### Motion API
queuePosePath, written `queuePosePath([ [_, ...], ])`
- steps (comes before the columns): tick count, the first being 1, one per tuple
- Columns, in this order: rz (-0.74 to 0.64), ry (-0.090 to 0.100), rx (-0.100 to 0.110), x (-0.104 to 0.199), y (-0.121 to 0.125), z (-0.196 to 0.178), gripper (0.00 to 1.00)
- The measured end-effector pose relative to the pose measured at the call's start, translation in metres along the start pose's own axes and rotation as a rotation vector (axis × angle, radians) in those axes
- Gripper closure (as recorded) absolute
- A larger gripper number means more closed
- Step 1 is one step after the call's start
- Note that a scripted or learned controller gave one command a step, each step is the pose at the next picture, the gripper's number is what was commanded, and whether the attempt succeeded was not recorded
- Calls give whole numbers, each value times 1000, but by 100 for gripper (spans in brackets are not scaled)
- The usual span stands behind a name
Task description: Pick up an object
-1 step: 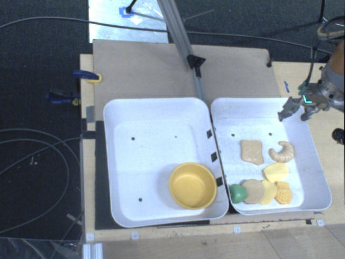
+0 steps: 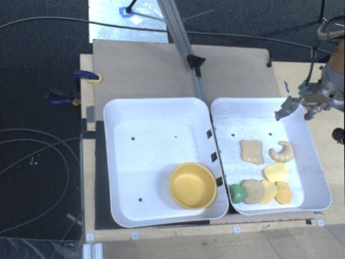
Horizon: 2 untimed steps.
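— Nothing is picked up yet, as far as we can judge. From the camera above the bench, we see the gripper [image 2: 297, 108] over the far right corner of the right bin [image 2: 226, 108], its two dark fingers spread apart with bare space between them.

— So we hold nothing. Where are the things we could take?

— All along the near half of that same bin. The toast-shaped piece [image 2: 252, 151] lies near the middle, the croissant [image 2: 282, 152] just beside it toward the right edge. Nearer the front edge we have the yellow wedge [image 2: 276, 172], the round beige piece [image 2: 252, 190], the green piece [image 2: 237, 193] at the near left corner, and the waffle-like piece [image 2: 283, 192].

— And the left bin [image 2: 116, 112]?

— It carries the yellow bowl [image 2: 192, 185] near its front right corner.

— What remains, then?

— Practically everything: we must choose a piece, bring the gripper over it, descend, close and lift. The gripper sits well apart from every piece.
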<state>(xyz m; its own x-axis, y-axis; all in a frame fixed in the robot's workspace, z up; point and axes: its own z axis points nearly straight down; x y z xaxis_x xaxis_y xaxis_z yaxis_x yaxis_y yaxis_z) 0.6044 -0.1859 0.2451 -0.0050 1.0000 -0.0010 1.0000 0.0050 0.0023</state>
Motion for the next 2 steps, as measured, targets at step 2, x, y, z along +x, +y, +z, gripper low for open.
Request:
queuePosePath([
  [2,-1,2,5,4,10,121,0],
])
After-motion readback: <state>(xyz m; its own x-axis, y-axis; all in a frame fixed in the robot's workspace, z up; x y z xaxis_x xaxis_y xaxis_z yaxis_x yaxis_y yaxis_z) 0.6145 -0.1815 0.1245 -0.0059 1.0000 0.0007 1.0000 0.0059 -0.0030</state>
